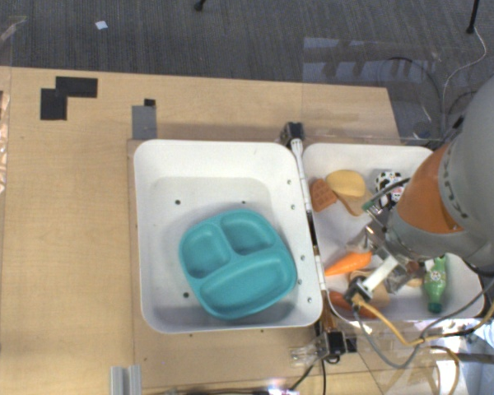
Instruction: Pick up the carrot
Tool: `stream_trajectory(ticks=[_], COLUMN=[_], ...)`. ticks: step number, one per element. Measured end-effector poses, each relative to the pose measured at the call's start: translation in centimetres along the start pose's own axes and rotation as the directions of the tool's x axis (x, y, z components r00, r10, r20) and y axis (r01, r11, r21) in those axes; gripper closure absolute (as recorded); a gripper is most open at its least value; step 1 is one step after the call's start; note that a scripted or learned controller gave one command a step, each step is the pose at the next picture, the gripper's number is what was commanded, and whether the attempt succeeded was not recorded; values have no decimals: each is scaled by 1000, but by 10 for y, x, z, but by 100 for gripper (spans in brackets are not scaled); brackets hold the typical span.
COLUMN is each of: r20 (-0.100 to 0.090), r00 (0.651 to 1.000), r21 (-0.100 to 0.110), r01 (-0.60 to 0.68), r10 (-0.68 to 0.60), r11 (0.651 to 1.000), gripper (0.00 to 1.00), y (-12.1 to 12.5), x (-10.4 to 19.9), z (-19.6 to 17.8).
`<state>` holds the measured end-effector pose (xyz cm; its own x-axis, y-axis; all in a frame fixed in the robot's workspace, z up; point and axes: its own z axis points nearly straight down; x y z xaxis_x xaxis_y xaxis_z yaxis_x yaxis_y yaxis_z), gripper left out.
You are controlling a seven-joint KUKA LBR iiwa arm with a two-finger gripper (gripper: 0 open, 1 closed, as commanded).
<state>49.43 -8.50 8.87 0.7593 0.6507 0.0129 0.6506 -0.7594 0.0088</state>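
Observation:
The orange carrot [348,262] lies in the right bin [346,159], near its left wall and pointing left. My gripper [379,248] hangs low over the bin just right of the carrot's thick end, close to it or touching it. The grey wrist and its orange band hide much of the gripper from above.
A teal divided plate [237,262] sits in the left bin [198,159]. The right bin also holds a tan bread-like piece [347,185], a brown waffle piece [322,195], a small black-and-white object [385,178], a green bottle [435,283] and a reddish-brown item [339,301].

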Motion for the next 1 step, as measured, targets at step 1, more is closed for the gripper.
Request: stream_trajectory(ticks=[1], r20=[0], r00=[1000], r21=[0], r01=[0], r10=[0], r11=[1000], gripper=[0], y=[0], x=[0], z=[0])
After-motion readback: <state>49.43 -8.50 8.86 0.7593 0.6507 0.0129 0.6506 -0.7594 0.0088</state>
